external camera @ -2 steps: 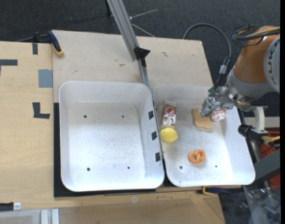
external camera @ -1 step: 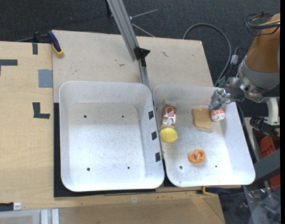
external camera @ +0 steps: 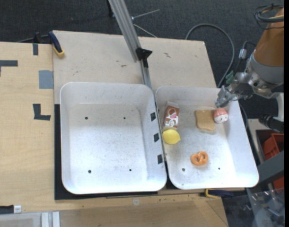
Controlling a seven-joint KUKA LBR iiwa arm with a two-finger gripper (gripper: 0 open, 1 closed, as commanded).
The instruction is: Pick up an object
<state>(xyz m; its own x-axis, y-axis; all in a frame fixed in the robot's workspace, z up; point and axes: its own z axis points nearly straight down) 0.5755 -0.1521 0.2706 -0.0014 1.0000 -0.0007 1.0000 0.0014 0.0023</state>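
Note:
The right bin (external camera: 239, 148) holds several small objects. A brown packet (external camera: 171, 117) lies near its left wall, with a yellow lemon-like ball (external camera: 171, 136) just below it. A tan slice of toast (external camera: 205, 120) sits near the bin's upper right, and a small pink and white round item (external camera: 221, 116) lies against the toast's right side. An orange pretzel (external camera: 199, 159) rests lower down. My gripper (external camera: 223, 98) hangs at the bin's upper right rim, directly above the pink and white item and close to it.
The left bin (external camera: 68, 126) stands beside the right one, sharing a middle wall. A slanted metal rail (external camera: 127, 25) crosses the bench behind the bins. A yellow-handled clamp (external camera: 56, 43) sits at the bench's far left corner. Cables loop behind the right bin.

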